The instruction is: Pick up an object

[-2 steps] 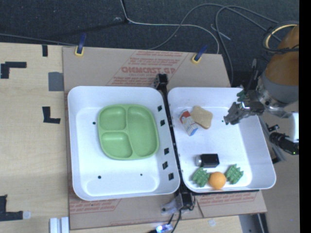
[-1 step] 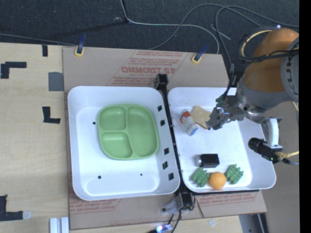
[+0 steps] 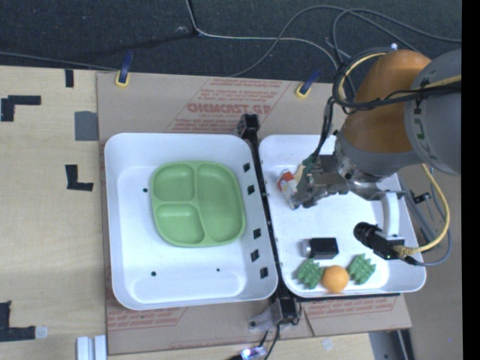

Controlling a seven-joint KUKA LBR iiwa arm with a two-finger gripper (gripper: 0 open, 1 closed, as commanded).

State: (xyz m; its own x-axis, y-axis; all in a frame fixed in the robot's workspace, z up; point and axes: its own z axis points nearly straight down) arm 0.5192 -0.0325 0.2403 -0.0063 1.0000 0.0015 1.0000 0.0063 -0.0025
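We list the table (image 3: pixel 52 223) with a cardboard sheet (image 3: pixel 217 103) bearing two white bins side by side.

Left bin (image 3: pixel 127 276): one green divided plate (image 3: pixel 199 203) with three compartments, lying flat near the bin's centre.

Right bin (image 3: pixel 405 276): we count five items. A small red-and-white object (image 3: pixel 286 179) lies at about 10 o'clock in the bin, near the dividing wall. A black block (image 3: pixel 322 247) sits near 6 o'clock from the bin's centre. Along the 6 o'clock wall stand a green toy (image 3: pixel 308 274), an orange ball (image 3: pixel 335 278) just beside it, and a second green toy (image 3: pixel 361 268) on the ball's other side.

Arm: grey with an orange band (image 3: pixel 386 103), entering from 3 o'clock. Its gripper (image 3: pixel 306 193) hangs over the right bin's 10 o'clock area, just beside the red-and-white object. We cannot tell whether the fingers are open or closed, nor whether they touch that object. A black cylinder (image 3: pixel 371 238) juts from the arm at 4 o'clock of the gripper.
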